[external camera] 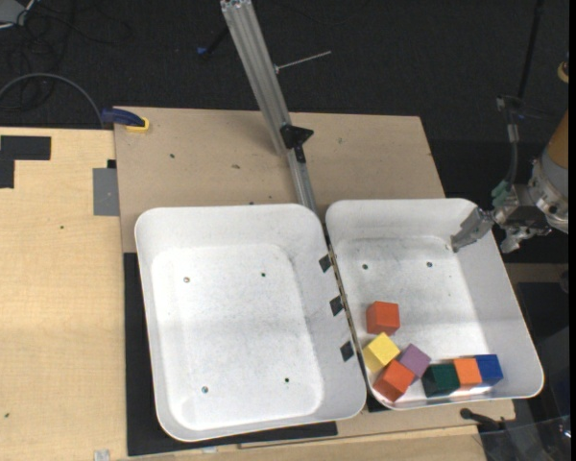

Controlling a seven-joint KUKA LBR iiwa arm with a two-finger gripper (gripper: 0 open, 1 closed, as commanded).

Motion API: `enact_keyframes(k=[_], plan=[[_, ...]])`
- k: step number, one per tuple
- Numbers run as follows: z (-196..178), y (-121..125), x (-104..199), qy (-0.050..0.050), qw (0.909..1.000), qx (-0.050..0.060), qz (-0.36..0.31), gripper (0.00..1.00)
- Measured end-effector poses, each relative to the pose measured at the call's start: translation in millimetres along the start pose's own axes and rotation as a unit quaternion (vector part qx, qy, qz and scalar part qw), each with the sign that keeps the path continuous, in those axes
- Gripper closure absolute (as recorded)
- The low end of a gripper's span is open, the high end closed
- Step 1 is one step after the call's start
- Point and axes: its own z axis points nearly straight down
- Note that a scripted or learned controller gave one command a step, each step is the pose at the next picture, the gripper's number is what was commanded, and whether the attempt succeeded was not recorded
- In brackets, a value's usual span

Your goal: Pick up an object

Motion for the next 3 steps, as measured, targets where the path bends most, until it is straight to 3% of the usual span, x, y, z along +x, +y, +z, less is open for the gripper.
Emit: enact_keyframes(k=[3], plan=[[0.0, 0.0, 0.1, 0.000, 1.0000, 0.000, 0.000, 0.00]])
